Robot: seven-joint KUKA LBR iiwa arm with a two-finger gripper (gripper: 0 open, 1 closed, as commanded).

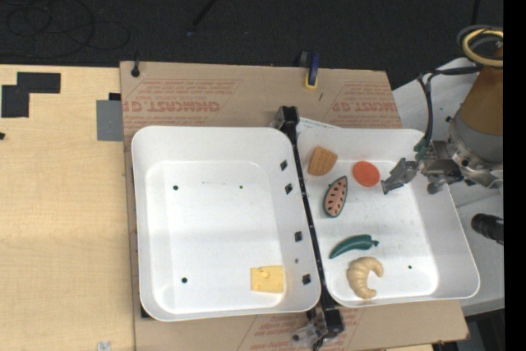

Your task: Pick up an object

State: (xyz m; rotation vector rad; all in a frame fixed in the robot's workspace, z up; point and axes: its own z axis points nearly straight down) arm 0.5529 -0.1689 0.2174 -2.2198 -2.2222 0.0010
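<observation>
We see the gripper (397,177) over the right bin (448,275), near its far right edge; we cannot tell its state, and nothing shows in it. Just left of it lies a smooth round tomato (366,173). Largest to smallest, the rest: a curved croissant (365,275) near the front edge, a watermelon slice (334,196), a waffle-textured wedge (322,161), a green pepper (353,245). A cheese block (267,279) sits in the left bin (156,177), front right corner.
</observation>
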